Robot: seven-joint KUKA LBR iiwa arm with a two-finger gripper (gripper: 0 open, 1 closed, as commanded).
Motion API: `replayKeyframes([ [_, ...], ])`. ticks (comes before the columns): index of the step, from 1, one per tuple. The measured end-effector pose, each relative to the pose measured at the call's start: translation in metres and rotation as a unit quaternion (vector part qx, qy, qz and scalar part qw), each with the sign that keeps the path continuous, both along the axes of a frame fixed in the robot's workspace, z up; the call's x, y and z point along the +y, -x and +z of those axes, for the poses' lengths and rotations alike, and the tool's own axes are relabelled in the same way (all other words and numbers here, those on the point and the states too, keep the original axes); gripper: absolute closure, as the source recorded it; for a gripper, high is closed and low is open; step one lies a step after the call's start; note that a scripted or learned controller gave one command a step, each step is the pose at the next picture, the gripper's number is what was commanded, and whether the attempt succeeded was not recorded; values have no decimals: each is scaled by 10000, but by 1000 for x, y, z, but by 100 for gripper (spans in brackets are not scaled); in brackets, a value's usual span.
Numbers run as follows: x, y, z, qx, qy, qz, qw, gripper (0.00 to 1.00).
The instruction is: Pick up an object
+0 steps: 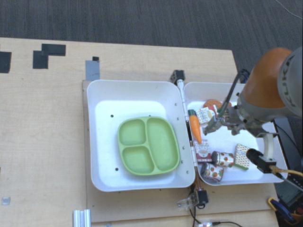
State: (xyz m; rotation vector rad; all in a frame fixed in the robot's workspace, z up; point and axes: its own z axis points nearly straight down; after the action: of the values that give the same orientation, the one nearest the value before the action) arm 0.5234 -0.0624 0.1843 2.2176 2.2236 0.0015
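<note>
Holding a green plate [149, 146], the left bin [102, 126] — tool [215, 124] state unclear.

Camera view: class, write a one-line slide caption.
Gripper over the right bin near a carrot; green divided plate in the left bin.

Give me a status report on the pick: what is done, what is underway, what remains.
Done: nothing looks picked. The carrot, the small packets and the bowl all lie in the right bin, and the green divided plate sits in the left bin.
Underway: the gripper is low over the right bin, beside the carrot and the packets.
Left: close on one item and lift it; no object shows between its fingers.
</note>
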Motion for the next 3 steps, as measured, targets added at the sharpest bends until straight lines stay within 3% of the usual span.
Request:
replayKeyframes([
  [1, -26, 21, -87, -47, 0, -1, 10000, 0],
  [2, -24, 18, -76, -73, -14, 12, 10000, 100],
  [3, -24, 19, -76, -64, -17, 13, 10000, 0],
])
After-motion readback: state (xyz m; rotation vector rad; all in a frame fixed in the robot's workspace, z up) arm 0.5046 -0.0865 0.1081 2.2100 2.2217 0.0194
